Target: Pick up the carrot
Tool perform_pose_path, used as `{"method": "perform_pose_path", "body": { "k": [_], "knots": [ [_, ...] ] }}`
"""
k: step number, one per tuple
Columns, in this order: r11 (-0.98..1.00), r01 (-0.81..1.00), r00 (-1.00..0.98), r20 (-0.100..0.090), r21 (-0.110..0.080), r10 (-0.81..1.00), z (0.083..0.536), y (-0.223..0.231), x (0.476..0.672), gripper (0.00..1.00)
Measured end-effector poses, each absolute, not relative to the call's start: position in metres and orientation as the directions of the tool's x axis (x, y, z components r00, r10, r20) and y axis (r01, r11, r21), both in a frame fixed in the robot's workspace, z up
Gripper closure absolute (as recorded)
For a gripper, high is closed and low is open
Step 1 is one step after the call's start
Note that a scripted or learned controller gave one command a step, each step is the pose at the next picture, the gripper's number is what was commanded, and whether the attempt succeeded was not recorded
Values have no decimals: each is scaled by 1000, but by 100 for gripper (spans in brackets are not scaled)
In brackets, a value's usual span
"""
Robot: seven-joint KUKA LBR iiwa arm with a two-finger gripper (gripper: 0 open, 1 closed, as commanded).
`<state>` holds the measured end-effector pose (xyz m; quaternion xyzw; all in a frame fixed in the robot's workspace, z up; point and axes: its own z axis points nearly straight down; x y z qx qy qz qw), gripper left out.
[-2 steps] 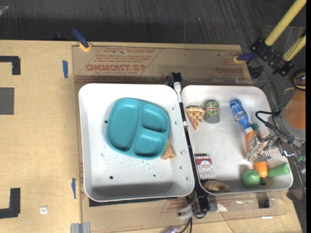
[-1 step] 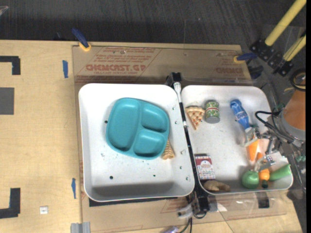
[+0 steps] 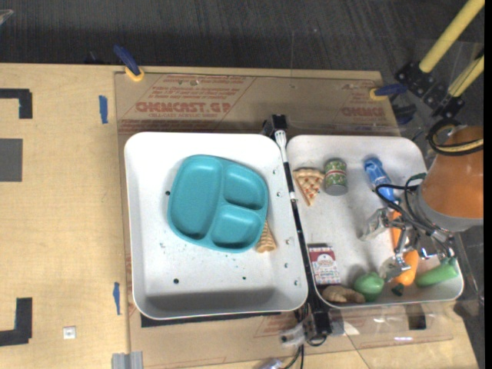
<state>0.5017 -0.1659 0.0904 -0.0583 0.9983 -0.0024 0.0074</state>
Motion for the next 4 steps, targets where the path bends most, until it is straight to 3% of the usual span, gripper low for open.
{"method": "perform_pose_path", "body": {
  "k": [1,2,3,4],
  "knots": [
    [993,-118,-993,-27,-8,-118,103,-165,506,100],
    [993,-118,-993,-25,-7,-118,103,-165,505,0],
    [993,-119,-992,-35,-9,-120,114,-164,509,100],
    [993,-120,-992,-34,-9,-120,113,-164,508,0]
  ]
}}
